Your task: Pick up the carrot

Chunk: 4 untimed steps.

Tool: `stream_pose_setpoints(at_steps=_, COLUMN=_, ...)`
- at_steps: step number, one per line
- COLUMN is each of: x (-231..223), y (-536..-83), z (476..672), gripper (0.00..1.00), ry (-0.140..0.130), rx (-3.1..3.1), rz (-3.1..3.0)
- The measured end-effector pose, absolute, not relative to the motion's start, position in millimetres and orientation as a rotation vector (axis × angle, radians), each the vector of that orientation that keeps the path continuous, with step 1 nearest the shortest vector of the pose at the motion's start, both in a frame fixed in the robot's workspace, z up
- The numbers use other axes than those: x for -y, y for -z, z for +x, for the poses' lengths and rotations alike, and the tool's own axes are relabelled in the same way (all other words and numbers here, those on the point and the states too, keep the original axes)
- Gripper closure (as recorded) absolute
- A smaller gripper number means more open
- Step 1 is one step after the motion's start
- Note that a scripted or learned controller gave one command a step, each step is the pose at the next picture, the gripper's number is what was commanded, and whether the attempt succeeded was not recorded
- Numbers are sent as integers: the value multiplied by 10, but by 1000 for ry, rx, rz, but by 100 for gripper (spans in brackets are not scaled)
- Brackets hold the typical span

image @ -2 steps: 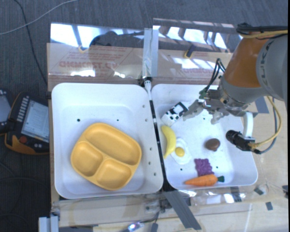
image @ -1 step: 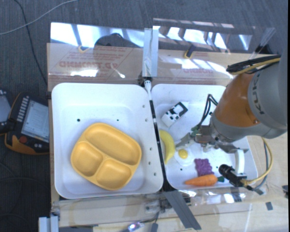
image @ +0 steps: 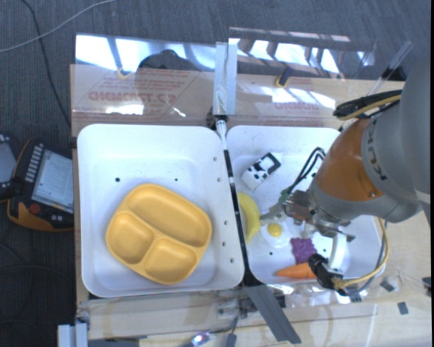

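Right bin (image: pixel 289 143), lower right of frame: carrot (image: pixel 298 270) lies by the bottom wall, just below a purple piece (image: pixel 301 248). Gripper (image: pixel 296 212) hangs up-frame of both; open or closed, can't tell. Straddle carrot's narrow width, avoid purple.

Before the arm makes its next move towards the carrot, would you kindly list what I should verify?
1. Carrot in plain view, near the front wall of the right bin: ok.
2. Pincer above the carrot: not ok; it hangs further back, by the toy fried egg.
3. Carrot gripped: not ok; it lies on the bin floor.
4. Carrot clear of the purple toy just behind it: cannot tell.
5. Yellow divided plate out of the way, in the left bin: ok.
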<state>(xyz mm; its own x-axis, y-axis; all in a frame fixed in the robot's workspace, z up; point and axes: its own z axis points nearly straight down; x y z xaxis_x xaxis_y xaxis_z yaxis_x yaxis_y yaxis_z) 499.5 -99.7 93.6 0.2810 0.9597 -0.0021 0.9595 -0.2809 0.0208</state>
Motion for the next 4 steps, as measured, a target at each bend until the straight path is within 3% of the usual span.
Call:
stream_pose_setpoints(at_steps=1, x=925, y=-1829, z=5208, gripper=0, ry=1, rx=-2321, rz=2120)
stream_pose_setpoints(at_steps=2, x=1031, y=-908, z=4887, gripper=0, ry=-11, rx=-2401, rz=2003)
stream_pose_setpoints(at_steps=3, x=490, y=-1923, z=5089, gripper=0, ry=5, rx=-1989, rz=2432)
stream_pose_setpoints(at_steps=4, x=508, y=-2337, z=5514, gripper=0, ry=8, rx=-1510, rz=2753)
